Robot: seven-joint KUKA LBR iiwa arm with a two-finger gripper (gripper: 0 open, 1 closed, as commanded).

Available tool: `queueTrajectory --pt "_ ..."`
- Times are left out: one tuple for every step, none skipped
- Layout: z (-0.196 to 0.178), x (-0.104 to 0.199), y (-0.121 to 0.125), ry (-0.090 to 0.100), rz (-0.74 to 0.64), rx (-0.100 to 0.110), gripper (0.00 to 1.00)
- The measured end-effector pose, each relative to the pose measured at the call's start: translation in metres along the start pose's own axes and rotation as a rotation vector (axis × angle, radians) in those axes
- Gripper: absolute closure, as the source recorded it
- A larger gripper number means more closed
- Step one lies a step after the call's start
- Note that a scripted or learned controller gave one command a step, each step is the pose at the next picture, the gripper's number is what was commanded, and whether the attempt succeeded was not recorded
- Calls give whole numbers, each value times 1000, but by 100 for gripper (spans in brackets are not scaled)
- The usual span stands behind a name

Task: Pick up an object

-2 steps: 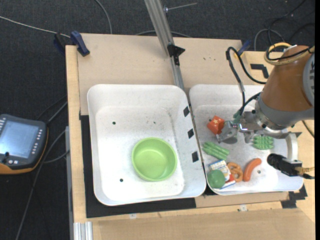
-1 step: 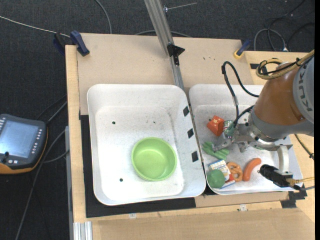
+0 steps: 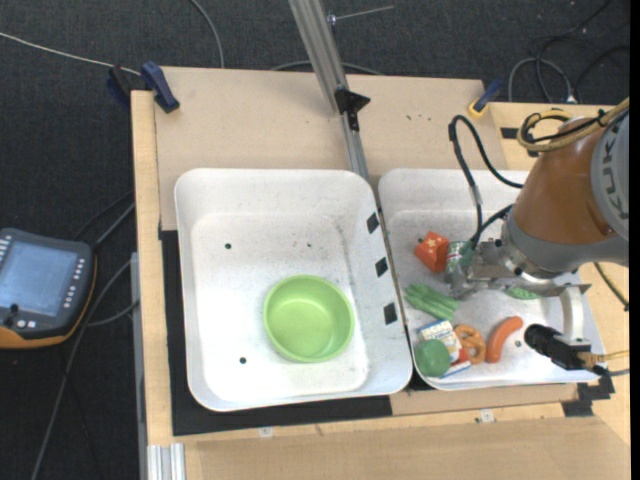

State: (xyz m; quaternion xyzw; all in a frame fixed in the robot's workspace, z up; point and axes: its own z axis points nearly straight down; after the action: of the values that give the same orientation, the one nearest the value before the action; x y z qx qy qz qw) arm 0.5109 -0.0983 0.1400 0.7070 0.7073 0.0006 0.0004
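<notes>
Clutter of small toys — a red-orange block, green plastic pieces, an orange sausage shape — lies loose in the right white bin as pick candidates, where the gripper sits low among them, its grip impossible to judge.

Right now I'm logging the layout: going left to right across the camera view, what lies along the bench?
Pendant → left bin → green bowl → red toy → gripper → orange sausage → arm.
</notes>
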Motion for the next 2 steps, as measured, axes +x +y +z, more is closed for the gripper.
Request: queueTrajectory --pt "-62 4 1 -1 0 -4 100" --pt "-86 4 2 0 0 -1 100"
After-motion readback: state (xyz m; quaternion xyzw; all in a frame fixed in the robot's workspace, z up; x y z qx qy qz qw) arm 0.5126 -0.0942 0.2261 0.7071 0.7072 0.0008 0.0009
